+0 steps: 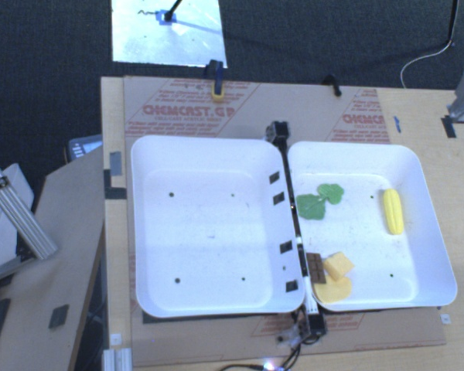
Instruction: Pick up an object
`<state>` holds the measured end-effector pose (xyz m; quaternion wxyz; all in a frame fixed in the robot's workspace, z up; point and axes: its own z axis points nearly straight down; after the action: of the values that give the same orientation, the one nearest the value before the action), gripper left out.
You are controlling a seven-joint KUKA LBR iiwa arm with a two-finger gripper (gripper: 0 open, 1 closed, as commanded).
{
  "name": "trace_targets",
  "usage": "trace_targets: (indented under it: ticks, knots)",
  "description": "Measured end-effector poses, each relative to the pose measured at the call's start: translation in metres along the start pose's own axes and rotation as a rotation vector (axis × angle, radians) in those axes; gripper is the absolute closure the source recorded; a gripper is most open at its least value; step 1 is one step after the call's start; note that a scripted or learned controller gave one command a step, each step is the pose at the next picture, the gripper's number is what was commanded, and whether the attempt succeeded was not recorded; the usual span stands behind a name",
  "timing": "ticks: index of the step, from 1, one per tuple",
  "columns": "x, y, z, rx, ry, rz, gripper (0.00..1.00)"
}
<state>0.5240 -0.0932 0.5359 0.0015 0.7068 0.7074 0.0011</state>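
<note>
White right bin [417, 168] holding a yellow corn cob [393, 211], green leaf pieces [319, 201], yellow cheese wedges [336, 277], left bin [155, 161] sitting beside it.

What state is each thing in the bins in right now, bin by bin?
Left bin: flat on the bench, nothing in it.
Right bin: flat, holds all the objects.
Green leaf pieces: lying flat near the divider.
Yellow corn cob: lying lengthwise near the right wall.
Yellow cheese wedge: resting partly on a flat yellow slice.
Brown block: against the divider, beside the wedge.
</note>
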Motion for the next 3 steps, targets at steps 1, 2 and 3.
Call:
trace_targets:
  ticks: [1, 2, 3]
  knots:
    - [-0.02, -0.035, 0.001, 0.001, 0.0, 0.0, 1.0]
    - [-0.1, -0.039, 0.001, -0.001, -0.004, 0.007, 1.0]
    - [-0.109, -0.038, 0.0, -0.001, -0.002, 0.001, 1.0]
